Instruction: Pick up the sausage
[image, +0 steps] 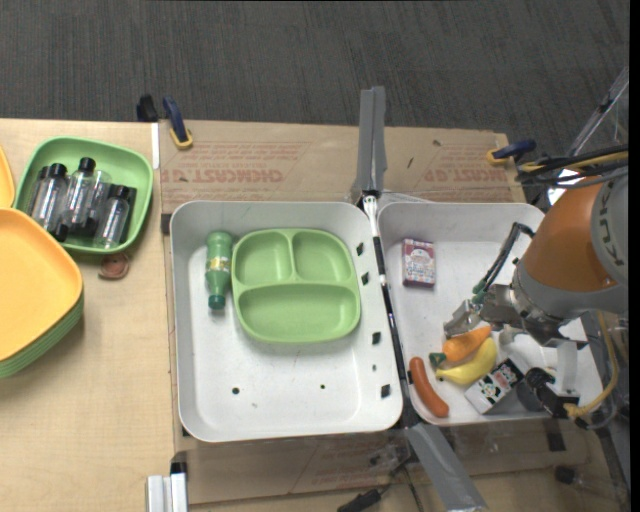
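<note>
The sausage (428, 388) is a short orange-red link lying at the front left of the right bin (450, 228), close to the bin's front wall. My gripper (466, 322) hangs over the right half of that bin, just above an orange carrot-like piece (466, 345) and a yellow banana (470, 367). It stands up and to the right of the sausage, apart from it. The grey arm with its orange band (570, 248) comes in from the right and hides the bin's right side.
A purple and white card box (418, 263) lies at the back of the right bin, and a black and white packet (495, 385) by the banana. The left bin (190, 330) holds a green divided plate (295, 284) and a green bottle (217, 268). A green tray of bottles (85, 195) and yellow plates (35, 295) sit at far left.
</note>
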